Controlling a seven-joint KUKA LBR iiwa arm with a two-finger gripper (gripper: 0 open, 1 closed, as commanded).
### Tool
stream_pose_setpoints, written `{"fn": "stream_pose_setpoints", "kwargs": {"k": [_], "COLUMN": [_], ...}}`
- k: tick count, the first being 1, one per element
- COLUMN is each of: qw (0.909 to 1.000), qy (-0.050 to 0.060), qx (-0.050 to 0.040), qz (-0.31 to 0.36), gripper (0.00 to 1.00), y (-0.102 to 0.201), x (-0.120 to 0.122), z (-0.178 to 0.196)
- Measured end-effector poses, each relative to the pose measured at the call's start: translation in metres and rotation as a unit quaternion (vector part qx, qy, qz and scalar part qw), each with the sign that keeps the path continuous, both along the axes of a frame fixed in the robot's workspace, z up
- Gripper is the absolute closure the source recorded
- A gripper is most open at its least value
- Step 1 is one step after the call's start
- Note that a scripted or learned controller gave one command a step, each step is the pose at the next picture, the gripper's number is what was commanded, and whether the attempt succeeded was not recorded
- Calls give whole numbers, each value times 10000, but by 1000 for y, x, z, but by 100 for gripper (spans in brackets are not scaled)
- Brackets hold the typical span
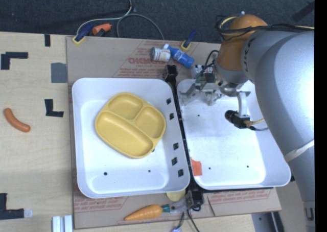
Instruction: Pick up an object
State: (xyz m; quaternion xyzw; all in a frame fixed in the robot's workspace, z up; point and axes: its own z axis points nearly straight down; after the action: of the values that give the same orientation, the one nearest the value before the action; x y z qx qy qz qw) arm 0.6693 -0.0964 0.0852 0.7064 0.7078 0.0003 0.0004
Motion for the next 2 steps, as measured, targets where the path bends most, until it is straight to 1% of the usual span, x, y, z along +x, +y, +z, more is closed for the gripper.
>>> {"fn": "stream_pose_setpoints", "kwargs": {"k": [1,2], "qw": [10000,10000], "qy": [-23,-28], "qx": [-22,-17], "qz": [-50,-14], "gripper": [0,0], "y": [-135,-89], "x": [-20,-121], "z": [3,3]}}
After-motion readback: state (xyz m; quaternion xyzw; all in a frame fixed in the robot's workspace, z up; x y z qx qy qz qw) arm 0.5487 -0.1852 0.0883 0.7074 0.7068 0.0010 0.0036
